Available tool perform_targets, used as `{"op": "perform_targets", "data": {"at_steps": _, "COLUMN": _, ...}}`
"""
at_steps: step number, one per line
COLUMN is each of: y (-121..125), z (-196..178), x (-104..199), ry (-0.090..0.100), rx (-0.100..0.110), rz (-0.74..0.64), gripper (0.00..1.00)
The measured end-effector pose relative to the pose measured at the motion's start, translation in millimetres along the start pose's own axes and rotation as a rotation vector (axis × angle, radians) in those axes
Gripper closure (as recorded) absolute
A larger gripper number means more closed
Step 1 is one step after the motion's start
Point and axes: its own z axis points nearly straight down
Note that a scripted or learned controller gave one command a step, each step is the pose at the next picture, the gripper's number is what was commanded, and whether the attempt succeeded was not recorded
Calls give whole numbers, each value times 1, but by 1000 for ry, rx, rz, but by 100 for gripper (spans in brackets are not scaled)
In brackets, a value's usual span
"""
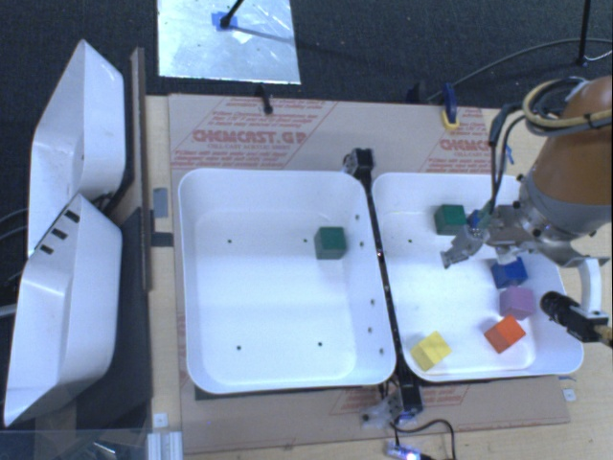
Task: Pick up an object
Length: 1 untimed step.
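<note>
Hand (464, 247), grip state indeterminate, hovered in right bin (412, 286) beside green block (449, 218), above blue block (509, 274). Nothing visibly held; pick judged not yet made.

The gripper (463, 247) hangs over the right bin (421, 195), just below a green block (449, 218). Blue (510, 273), purple (517, 301), orange (505, 333) and yellow (430, 350) blocks lie nearby. Another green block (329, 242) sits in the left bin (268, 185).
</note>
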Motion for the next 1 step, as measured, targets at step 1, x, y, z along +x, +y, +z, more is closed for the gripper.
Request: {"op": "perform_targets", "data": {"at_steps": 1, "y": 0, "z": -11, "x": 0, "ry": 0, "rx": -1, "rz": 0, "gripper": 100}}
